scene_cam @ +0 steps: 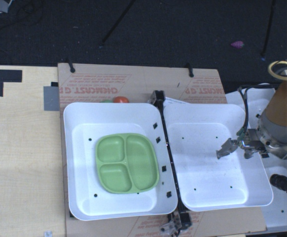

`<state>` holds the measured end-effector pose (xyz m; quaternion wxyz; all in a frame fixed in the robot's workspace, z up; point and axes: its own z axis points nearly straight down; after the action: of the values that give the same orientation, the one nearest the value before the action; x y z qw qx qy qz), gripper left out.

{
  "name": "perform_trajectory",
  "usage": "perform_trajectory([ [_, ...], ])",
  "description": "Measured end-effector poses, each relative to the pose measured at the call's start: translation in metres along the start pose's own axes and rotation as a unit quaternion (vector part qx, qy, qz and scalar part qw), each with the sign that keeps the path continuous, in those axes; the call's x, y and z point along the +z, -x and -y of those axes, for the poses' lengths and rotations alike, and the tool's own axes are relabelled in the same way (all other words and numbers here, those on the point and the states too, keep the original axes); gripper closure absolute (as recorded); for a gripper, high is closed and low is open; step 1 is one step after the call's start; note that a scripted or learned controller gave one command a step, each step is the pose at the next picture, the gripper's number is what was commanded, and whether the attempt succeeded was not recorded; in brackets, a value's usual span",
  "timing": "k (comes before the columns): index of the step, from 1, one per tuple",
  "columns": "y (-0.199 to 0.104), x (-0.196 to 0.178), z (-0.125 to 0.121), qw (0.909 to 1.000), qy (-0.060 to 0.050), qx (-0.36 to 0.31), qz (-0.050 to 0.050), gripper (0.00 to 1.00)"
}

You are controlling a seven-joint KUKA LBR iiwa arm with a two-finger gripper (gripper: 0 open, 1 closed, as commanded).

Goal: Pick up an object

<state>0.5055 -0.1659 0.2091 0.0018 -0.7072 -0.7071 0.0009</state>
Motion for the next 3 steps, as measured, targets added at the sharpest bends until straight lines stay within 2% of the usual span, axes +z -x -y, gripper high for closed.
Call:
perform_trajectory([
  [1, -0.008, 0.048, 0.006, 1.0000, -0.002, 0.000, -0.001, 0.00],
  [2, -0.012, 0.112, 0.006, 1.0000, -0.003, 0.000, -0.001, 0.00],
  [3, -0.012, 0.122, 0.006, 1.0000, 0.000, 0.001, 0.000, 0.00],
])
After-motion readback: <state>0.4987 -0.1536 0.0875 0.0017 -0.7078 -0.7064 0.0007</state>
